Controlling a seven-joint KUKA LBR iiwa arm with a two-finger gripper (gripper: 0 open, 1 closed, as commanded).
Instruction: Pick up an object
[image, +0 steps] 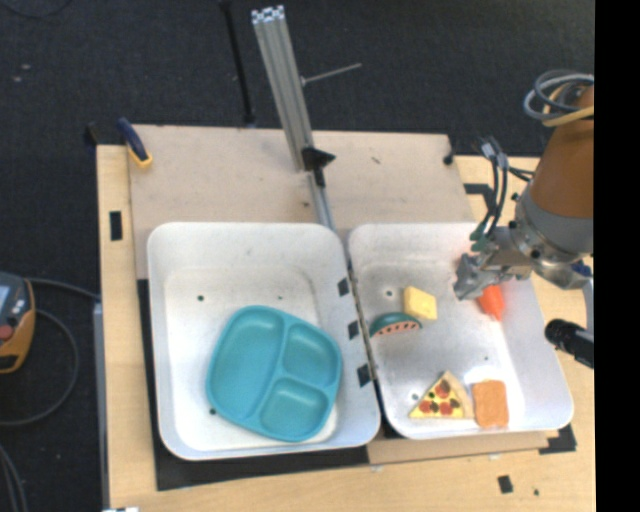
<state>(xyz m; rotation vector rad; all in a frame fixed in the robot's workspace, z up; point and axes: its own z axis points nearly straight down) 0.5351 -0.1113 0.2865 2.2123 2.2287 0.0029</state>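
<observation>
While the jaws' gap cannot be told, an orange piece (490, 301) lies just beside them.

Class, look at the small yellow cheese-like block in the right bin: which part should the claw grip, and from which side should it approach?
Grip the small yellow cheese-like block across its two longer flat sides, probably coming straight down from above. It lies flat on the right white bin's floor, clear of the watermelon slice toy, leaving room for fingers either side.

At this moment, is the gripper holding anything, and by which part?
It cannot be told. The gripper sits over the right bin, next to a small orange piece, but no grasp is visible.
</observation>
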